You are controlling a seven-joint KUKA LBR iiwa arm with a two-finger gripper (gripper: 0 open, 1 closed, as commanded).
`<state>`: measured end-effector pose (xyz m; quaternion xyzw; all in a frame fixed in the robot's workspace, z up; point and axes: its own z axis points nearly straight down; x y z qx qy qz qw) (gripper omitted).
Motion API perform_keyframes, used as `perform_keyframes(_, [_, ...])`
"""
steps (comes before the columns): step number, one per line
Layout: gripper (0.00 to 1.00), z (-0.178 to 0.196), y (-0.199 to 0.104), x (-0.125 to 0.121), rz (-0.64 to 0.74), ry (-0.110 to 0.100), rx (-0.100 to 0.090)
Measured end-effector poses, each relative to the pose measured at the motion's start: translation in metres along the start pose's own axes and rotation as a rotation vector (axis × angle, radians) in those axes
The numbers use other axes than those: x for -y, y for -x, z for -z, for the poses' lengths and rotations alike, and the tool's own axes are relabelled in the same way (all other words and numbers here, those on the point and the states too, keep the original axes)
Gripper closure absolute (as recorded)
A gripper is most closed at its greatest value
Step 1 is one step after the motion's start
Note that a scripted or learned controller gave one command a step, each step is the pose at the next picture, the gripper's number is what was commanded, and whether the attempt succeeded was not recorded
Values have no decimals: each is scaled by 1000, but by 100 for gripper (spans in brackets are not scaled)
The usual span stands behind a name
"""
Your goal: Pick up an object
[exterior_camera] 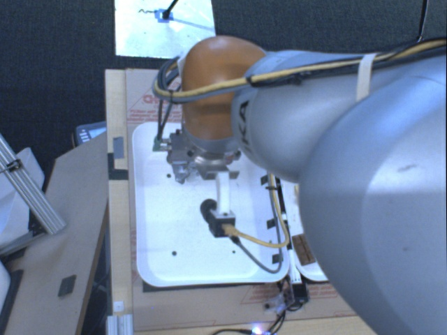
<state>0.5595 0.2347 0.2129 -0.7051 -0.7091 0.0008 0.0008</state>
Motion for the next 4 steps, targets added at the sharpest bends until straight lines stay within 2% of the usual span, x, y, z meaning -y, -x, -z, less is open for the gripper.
perform_keyframes(1, [100, -60, 0, 61, -5, -5, 1])
perform_keyframes(2, [100, -11, 0, 73, -2, 4, -2])
perform_keyframes(3, [100, -48, 0, 73, -5, 0, 0])
perform_keyframes(4, [100, -24, 0, 72, -3, 4, -2])
